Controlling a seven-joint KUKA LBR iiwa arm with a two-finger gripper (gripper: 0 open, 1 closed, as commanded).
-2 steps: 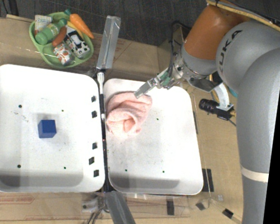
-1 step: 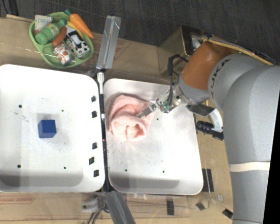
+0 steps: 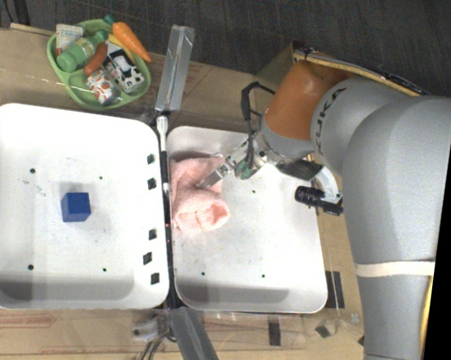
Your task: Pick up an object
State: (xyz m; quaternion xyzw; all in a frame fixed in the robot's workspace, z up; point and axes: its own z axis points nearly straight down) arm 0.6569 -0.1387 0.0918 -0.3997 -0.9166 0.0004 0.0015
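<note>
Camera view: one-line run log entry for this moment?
gripper over pink cloth | right bin | grasp unconfirmed | blue cube in left bin

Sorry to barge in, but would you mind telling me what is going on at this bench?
The grey arm's gripper is down in the right bin, at the upper edge of a pink cloth. Whether it has hold of the cloth is unclear. A blue cube sits alone in the left bin.

pink cloth [image 3: 197, 198]: soft, crumpled in a heap | lies in the right bin's upper left part, against its left wall | blue cube [image 3: 76, 206]: small, flat on the left bin's floor, near its middle
</note>
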